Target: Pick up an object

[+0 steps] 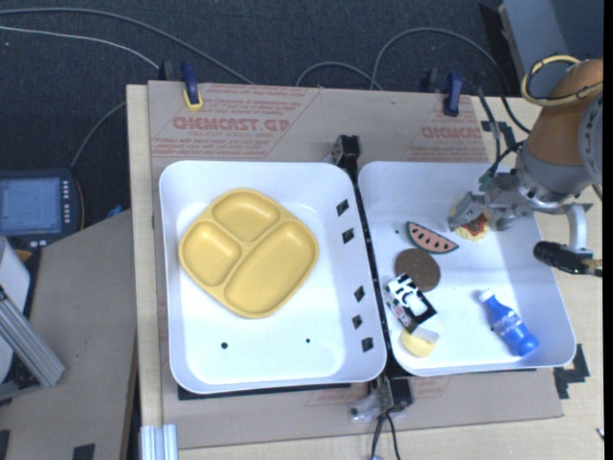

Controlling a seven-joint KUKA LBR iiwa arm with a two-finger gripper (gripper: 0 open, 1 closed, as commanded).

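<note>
The gripper (476,217) stood over a small orange-and-yellow object (472,226) at its fingertips; grip state could not be determined. A watermelon slice (431,238) lay just beside.

We are looking at a robotics lab or test bench rather than any home or shop: the two white bins (182,286) sit on a brown board (287,113) printed with a maker's name and held down by blue clamps (192,89), with loose cables (86,22) trailing over the dark carpeted floor (287,17). We also see a grey and orange industrial arm (565,123) reaching in from the right, a small control screen (34,204) at the left, and a piece of aluminium framing (24,338) by the corner. The things in the bins are toy props, such as a yellow divided plate (249,252), a watermelon slice (431,238) and a small blue bottle (506,324), which suits a trial setup.
</note>
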